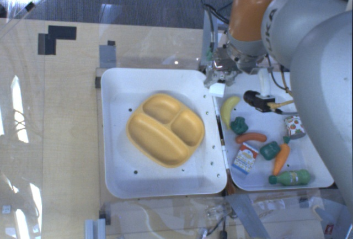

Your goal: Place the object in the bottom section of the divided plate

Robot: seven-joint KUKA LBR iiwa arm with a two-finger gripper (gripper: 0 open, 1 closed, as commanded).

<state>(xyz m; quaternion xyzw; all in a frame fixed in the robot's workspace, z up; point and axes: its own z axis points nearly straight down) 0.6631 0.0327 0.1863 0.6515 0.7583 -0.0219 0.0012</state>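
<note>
We see the pale wooden counter (55,122) spread under everything. Above it the grey arm (309,28) with its orange band comes in from the view's right and ends at the tool (216,80). The tool hangs over the far end of the seam where the two bins meet; we cannot tell whether it is apart or together, and we see nothing clamped in it.

The left bin (118,174) lies below the tool and toward the view's left; the right bin (322,177) lies below it and toward the view's right.

The yellow divided plate (165,128) sits in the middle of the left bin, well apart from the tool; its bottom section (157,143) is the part farthest from the tool.

The small things all lie in the right bin, and we cannot tell which one the task means:
- a banana (228,111) is just below the tool and nearest to it;
- a green bottle (290,178) is at the near edge, farthest from the tool;
- a carrot (281,158) is just above the bottle;
- a sausage (251,137) lies below the banana;
- a small carton (245,158) lies below the sausage;
- a green broccoli piece (239,125) touches the banana's lower end;
- a green vegetable (269,150) lies just beside the carrot;
- a small printed box (294,126) is off toward the arm.
</note>
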